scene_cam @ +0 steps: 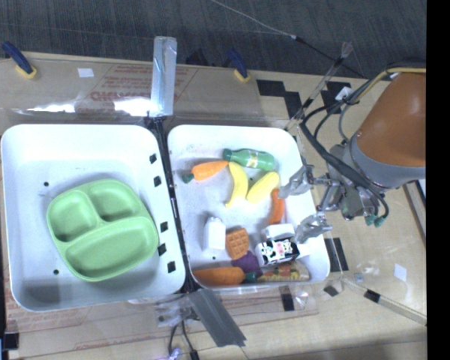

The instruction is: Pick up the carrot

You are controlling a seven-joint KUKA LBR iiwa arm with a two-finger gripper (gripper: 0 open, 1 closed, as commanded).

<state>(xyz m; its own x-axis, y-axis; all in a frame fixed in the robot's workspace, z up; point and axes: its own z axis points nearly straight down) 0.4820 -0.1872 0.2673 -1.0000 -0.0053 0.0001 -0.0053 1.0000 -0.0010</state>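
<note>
Two shallow white plastic bins side by side. Left bin holds a light-green divided plastic plate. Right bin, the landmark here, holds mixed toy food. Grey arm w/ orange band reaches over the right bin's right rim; its two-finger gripper sits at that rim, fingers spread apart, nothing betw. them. Orange toy carrot w/ green top lies in the right bin's upper-left part, well apart from the gripper, across the bin. Beside it: green bottle, two yellow bananas.
</note>
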